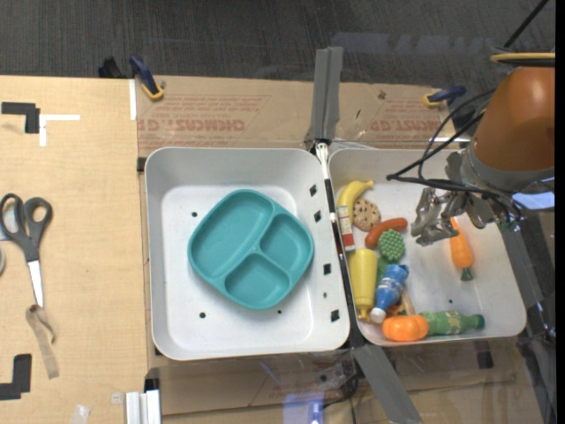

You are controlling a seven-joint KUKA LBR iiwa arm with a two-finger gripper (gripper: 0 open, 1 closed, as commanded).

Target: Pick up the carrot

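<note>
While low over the right bin (508, 276), gripper (434, 228) fingers apart, just beside the carrot (461, 253), not gripping it.

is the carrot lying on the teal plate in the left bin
No, the carrot lies on the floor of the right bin, beside the tool, while the teal plate sits in the left bin.

Right bin (508, 312): toys crowd its left wall, from the banana (351, 193) down to the yellow bottle (363, 276), with a green bottle (450, 322) along the near wall. Open floor lies centre-right, around the carrot (461, 253). The gripper (434, 223) hangs just beside the carrot's upper end.
</note>
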